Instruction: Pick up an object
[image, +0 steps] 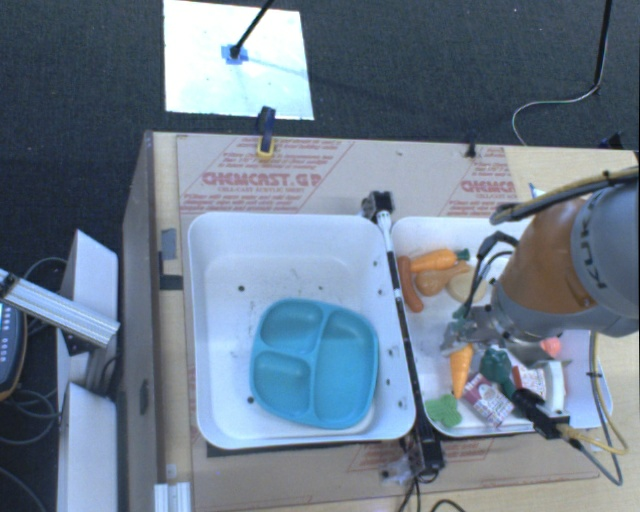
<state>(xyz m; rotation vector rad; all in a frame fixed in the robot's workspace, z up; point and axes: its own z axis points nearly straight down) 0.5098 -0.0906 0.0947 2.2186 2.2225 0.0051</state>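
Dark carpet surrounds a desk (300, 165) topped with a printed protective sheet, and a pale square panel (238, 60) lies on the floor beyond it. At far left, a metal rail (60, 310) and cables are cut off by the frame edge. The left bin (230, 250) holds a blue divided plate (315, 362), lying flat toward the near right corner. Just across the divider, the right bin (420, 235) is crowded: an orange carrot (433, 261) and a reddish sausage-like piece (409, 287) lie near its far left, a smaller carrot (460, 368) sits mid-bin, a green piece (444, 409) rests at the near edge, and a red-and-white packet (487, 402) lies beside it. The arm (565, 265) covers much of this bin, hiding whatever lies beneath it. The end effector (470, 325) sits low, just above the smaller carrot; its tip is dark and tangled with cables, so whether it is open, closed or gripping anything cannot be told. Small items at the bin's right are too blurred to identify.
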